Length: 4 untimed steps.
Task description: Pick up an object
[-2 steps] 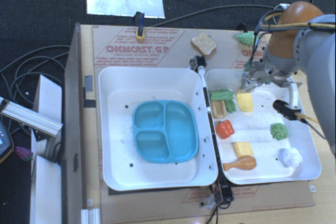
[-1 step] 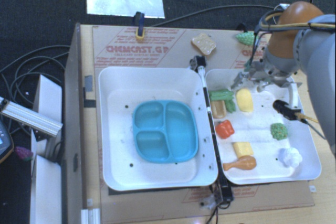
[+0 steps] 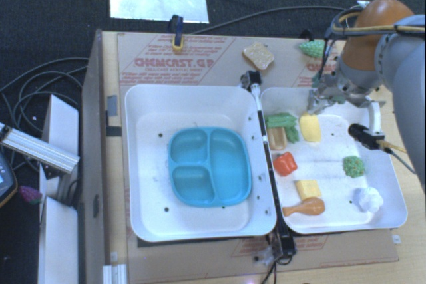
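Brown plastic drumstick (image 3: 305,208) nearest | gripper (image 3: 322,102) fingers' state unclear | yellow plastic block (image 3: 309,128): light, stiff, slick; pinch across narrow sides

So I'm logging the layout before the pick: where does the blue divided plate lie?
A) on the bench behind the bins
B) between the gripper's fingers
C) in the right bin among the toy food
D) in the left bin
D: the blue divided plate lies flat in the left bin, while the toy food such as the red pepper is in the right bin, where the gripper hovers at the far edge.
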Motion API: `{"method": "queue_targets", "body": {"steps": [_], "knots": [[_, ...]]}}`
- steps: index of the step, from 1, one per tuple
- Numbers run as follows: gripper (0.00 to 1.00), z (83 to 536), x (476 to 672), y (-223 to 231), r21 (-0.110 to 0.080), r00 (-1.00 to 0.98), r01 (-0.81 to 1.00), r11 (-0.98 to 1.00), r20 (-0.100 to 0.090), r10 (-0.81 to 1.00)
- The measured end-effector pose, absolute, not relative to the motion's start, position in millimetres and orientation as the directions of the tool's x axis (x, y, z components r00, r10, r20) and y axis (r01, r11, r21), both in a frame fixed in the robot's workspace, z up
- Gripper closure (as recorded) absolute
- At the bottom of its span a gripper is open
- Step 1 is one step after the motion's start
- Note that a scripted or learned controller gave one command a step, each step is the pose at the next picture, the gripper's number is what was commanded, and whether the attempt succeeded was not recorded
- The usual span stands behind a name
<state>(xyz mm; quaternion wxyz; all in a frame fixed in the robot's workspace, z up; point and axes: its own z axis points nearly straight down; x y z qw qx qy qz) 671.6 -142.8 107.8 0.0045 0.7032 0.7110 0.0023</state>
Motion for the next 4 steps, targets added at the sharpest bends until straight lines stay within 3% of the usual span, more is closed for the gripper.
{"method": "queue_targets", "body": {"steps": [1, 2, 3, 4], "knots": [[0.0, 107.6, 671.5, -142.8, 0.009, -0.011, 1.0, 0.011, -0.003, 1.0], [0.0, 86.8, 660.3, -148.5, 0.002, -0.002, 1.0, 0.002, -0.001, 1.0], [1.0, 98.3, 661.5, -148.6, 0.005, -0.004, 1.0, 0.004, -0.002, 1.0], [0.0, 98.1, 661.4, -148.6, 0.005, -0.004, 1.0, 0.004, -0.003, 1.0]]}}
